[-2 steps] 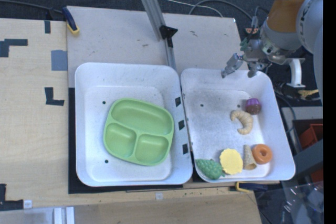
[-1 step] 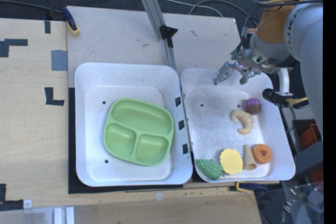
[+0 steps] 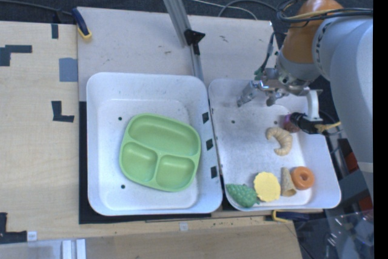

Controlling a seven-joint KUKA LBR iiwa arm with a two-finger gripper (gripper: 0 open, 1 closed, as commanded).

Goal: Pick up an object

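Camera view: the counter is seen from above, with two shallow white bins set side by side on it. The grey arm with its orange band is reached in from the right edge of the counter and is held over the far end of the right bin. The left bin is occupied by a green divided plate, which is laid near its middle. The small things are gathered in the right bin: a tan croissant is placed towards its right wall, with a dark purple piece just beyond it near the right rim; along the near wall an orange ring, a tan cone-like piece, a yellow disc and a green leafy piece are lined up close together, the last in the near left corner.

The tool is hung low above the bare floor at the far end of the right bin, well apart from every object. Nothing is seen between its fingers; how far they are parted cannot be told.

The task is judged to be at its start: no object has been grasped or lifted, and all are lying in the bins. A target has yet to be approached, closed on and raised.
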